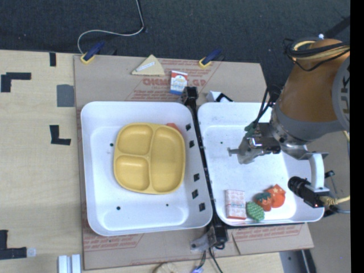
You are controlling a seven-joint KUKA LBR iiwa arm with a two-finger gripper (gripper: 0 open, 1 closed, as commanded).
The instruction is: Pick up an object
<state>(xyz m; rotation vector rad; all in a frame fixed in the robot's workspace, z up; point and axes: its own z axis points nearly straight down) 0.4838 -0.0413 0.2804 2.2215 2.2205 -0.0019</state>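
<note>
The right bin [227, 124] holds a small pink-and-white packet [235, 203], a green toy piece [255, 211] and a red-orange toy [272, 197], all near its front edge. My gripper [248, 153] hangs over the middle of that bin, behind the objects and apart from them. Nothing shows between its fingers. The arm's orange band [310, 87] and grey wrist cover the bin's right side. A yellow divided plate [151, 157] lies in the left bin [96, 124], with a small red item [172, 126] peeking out behind it.
A small red-and-white carton [178, 82] and a tan wedge [149, 66] lie on the cardboard behind the bins. Black clips line the divider [198, 152] between the bins. A black camera unit [304, 191] sticks out from the wrist over the right bin's front right.
</note>
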